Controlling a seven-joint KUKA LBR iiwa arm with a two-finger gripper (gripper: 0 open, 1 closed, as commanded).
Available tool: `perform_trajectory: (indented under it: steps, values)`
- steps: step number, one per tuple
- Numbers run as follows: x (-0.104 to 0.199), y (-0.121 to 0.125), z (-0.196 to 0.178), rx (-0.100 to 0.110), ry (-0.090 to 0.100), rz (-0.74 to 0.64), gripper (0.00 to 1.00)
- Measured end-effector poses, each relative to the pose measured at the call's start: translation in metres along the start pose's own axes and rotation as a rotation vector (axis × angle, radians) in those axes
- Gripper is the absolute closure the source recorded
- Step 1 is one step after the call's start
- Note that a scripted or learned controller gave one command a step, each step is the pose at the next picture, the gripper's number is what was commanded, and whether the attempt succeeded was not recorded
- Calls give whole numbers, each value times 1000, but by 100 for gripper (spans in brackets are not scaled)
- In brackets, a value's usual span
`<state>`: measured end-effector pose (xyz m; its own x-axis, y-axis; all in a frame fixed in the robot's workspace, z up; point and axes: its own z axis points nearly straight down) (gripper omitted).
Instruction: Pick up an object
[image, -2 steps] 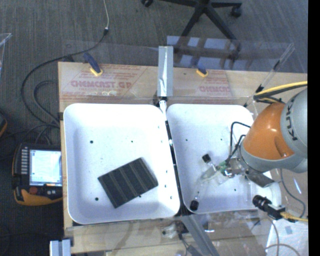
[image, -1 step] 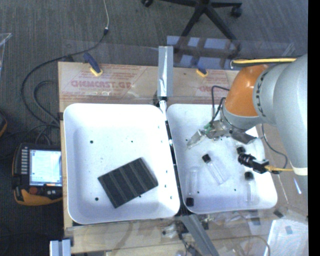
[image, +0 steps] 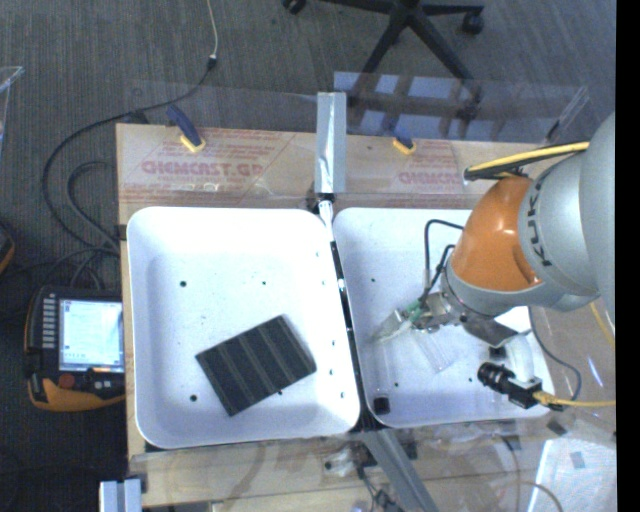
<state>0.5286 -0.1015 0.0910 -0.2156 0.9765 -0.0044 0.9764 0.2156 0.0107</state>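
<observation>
A black ribbed rectangular block (image: 256, 364) lies flat and slightly turned in the left bin (image: 160, 250), near its front. My gripper (image: 412, 318) hangs low over the middle of the right bin (image: 380, 250), under the orange band of the arm (image: 495, 255). A pale, see-through item (image: 440, 352) lies on the bin floor just in front of the gripper, too faint to identify. The gripper is far to the right of the black block, across the wall between the bins.
A small dark knob (image: 380, 404) sits at the right bin's front left corner. A black cable connector (image: 505, 382) hangs by the arm at the front right. A teach pendant (image: 80, 345) rests left of the bench.
</observation>
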Motion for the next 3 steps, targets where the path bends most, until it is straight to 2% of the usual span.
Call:
perform_trajectory:
  steps: [1, 2, 3]
  values:
    - [-22, 55, 1, -3, -2, -34, 0]
    - [-9, -21, 0, -3, -2, -153, 0]
    - [-8, -19, -10, -7, 0, -153, 100]
